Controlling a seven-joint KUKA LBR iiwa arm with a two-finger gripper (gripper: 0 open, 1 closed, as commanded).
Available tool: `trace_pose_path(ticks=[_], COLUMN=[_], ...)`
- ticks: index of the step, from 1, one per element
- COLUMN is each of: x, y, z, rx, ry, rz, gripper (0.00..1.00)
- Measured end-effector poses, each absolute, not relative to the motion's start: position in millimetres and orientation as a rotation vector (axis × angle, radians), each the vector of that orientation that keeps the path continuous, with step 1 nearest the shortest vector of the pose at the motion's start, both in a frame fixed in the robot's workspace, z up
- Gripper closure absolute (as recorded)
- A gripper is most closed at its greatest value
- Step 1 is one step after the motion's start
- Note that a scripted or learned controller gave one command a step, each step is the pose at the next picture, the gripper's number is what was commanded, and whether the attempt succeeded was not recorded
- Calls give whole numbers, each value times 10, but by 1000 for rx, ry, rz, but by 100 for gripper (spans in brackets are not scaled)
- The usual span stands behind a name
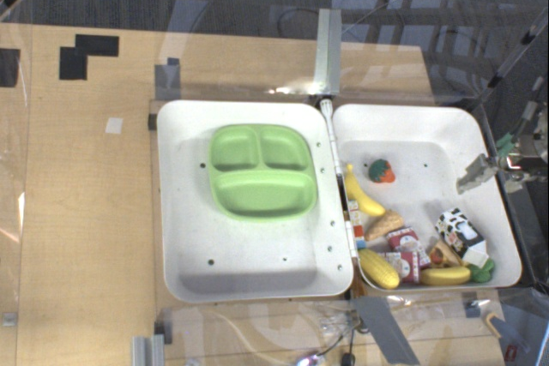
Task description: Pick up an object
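A small round red toy fruit with a green leafy top (382,171) lies alone in the right white bin (412,126). The grey gripper (477,173) hangs at that bin's right edge.

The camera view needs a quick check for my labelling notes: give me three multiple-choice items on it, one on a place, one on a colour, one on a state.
1. Where does the divided plate lie?
A. left bin
B. right bin
C. on the wooden bench

2. What colour is that plate?
A. white
B. red
C. green

3. How does the gripper stand to the toys?
A. clamped on the banana
B. over the right bin's right side, apart from them
C. resting on the plate

Answers: 1 A, it sits inside the left bin. 2 C, light green. 3 B, the banana lies well apart from it.
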State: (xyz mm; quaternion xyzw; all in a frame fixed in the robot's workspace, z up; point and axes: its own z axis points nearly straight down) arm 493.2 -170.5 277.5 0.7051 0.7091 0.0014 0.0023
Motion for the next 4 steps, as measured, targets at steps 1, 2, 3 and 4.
trace_pose_path(ticks=[1, 2, 3, 4], x=[4876, 5503, 6141, 5721], y=[-1104, -904, -859, -1040], z=[1062, 917, 904, 913], rx=[2137, 2113, 2071, 2066], ry=[2300, 2304, 2345, 2350], rz=[4, 18, 16, 15], gripper=[0, 0, 0, 0])
